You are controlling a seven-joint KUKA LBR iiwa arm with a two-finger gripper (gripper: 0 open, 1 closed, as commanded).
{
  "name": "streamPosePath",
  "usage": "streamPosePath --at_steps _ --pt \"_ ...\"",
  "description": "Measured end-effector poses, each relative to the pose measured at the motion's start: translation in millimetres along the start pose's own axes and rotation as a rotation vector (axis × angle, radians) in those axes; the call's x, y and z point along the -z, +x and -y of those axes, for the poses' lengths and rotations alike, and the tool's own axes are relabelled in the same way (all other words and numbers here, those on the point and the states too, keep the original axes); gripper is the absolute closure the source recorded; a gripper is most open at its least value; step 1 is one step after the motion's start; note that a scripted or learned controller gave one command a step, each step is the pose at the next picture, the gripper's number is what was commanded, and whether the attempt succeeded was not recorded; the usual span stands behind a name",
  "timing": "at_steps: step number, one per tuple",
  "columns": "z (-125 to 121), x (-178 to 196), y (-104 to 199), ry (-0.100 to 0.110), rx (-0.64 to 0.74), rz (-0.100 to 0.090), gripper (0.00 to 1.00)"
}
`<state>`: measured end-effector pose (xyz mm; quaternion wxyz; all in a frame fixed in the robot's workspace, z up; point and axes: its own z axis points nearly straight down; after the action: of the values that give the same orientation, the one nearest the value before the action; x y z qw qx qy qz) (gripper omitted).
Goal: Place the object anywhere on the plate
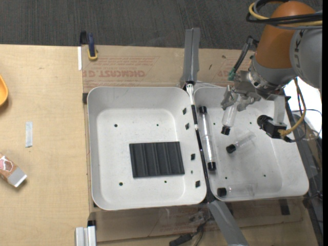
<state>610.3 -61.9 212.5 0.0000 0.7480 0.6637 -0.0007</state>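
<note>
Camera view: fingers (232, 101) pinch clear tube (228, 118) at its top end only; it may slip before reaching dark plate (156, 159), L bin.

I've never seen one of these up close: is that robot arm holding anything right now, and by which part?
It cannot be told for sure. The gripper hangs over the right bin, and a clear tube with a black cap lies loose on the bin floor below it.

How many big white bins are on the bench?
2. The left bin holds a dark ribbed plate; the right bin sits beside it, under the gripper.
</note>
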Motion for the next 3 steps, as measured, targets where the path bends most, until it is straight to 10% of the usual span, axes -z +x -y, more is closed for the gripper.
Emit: streamPosePath --at_steps 1,2,3 --pt "109 41 24 0.002 0.018 0.000 1.00" --pt "146 43 98 0.004 -0.146 0.002 1.00" --pt "152 44 158 0.002 0.030 0.002 1.00"
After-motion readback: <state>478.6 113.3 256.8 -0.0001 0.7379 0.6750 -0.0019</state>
